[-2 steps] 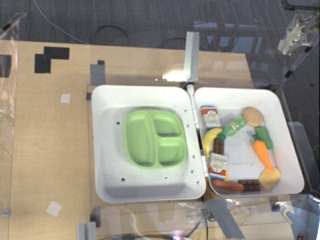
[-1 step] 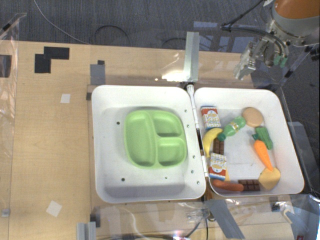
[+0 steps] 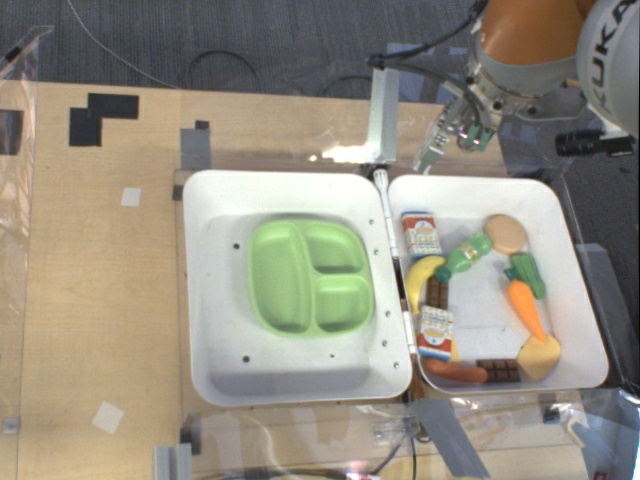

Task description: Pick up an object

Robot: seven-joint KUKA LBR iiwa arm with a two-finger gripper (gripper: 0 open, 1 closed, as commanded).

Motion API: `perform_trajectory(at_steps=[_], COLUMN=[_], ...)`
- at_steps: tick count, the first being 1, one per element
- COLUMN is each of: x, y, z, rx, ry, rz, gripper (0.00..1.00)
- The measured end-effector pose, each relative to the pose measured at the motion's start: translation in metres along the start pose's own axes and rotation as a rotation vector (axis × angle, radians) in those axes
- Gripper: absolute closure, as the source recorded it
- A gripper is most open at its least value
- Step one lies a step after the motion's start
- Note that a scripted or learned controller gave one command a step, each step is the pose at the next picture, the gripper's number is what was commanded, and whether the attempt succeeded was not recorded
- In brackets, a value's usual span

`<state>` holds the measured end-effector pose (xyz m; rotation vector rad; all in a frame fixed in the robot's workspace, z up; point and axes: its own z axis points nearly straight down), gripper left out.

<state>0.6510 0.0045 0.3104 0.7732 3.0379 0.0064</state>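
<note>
We see the arm [image 3: 545,13] reaching in from the upper right, its orange band showing above the wrist. The gripper [image 3: 440,148] hangs above the bench just beyond the far rim of the right bin [image 3: 570,268], at about 11 o'clock from that bin's middle. We cannot tell whether its fingers are apart or together, and nothing shows between them.

The left bin [image 3: 215,268] holds a green divided plate [image 3: 308,276] lying flat near its centre.

The right bin holds all the small toy foods, well apart from the gripper. At 10 o'clock in this bin lies a small carton [image 3: 421,233], and just at 6 o'clock from it a banana [image 3: 420,281] along the left wall. A green bottle [image 3: 466,259] lies tilted beside the banana, touching a tan round cookie [image 3: 506,233] at the bin's 12 o'clock. A dark chocolate bar [image 3: 437,294] lies under the bottle's lower end. A second small carton [image 3: 435,331] lies at 7 o'clock, with a red sausage [image 3: 452,371] at its 6 o'clock against the near wall and another chocolate bar [image 3: 499,370] just to the sausage's 3 o'clock. A carrot [image 3: 526,303] with green leaves lies at 3 o'clock, its tip touching a yellow wedge [image 3: 540,357] at 5 o'clock.
</note>
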Motion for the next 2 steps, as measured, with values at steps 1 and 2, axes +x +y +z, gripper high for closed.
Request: perform_trajectory(at_steps=[1,2], x=[-0.002,-0.004], y=[0.0,0.002], z=[-0.015,-0.029], rx=[-0.005,-0.01], ry=[-0.011,-0.021], rz=[-0.001,-0.005], gripper=[1.0,1.0])
